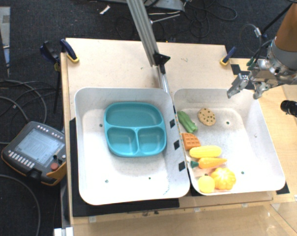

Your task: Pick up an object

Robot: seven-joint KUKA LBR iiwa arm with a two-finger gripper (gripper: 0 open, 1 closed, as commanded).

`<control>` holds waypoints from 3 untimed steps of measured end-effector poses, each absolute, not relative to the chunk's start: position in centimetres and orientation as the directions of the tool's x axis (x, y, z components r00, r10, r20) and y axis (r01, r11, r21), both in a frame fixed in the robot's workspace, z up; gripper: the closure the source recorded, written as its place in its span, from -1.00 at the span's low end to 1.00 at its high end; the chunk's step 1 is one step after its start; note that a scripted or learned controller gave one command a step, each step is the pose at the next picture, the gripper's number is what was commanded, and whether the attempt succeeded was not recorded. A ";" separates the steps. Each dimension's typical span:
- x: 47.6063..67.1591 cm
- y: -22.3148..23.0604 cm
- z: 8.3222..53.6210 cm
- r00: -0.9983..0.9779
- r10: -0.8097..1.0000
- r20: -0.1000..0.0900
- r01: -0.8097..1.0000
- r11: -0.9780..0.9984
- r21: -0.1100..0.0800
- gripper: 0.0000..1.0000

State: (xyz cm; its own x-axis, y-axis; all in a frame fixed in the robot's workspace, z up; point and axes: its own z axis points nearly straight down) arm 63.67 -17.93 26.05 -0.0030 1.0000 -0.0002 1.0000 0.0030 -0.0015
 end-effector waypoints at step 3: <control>63.7 -17.4 15.3 -0.002 1.000 0.000 1.000 0.002 -0.005 -1.00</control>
State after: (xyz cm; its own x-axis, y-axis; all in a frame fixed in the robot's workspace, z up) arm 63.73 -17.43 15.26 -0.0021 1.0000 0.0004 1.0000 0.0021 -0.0046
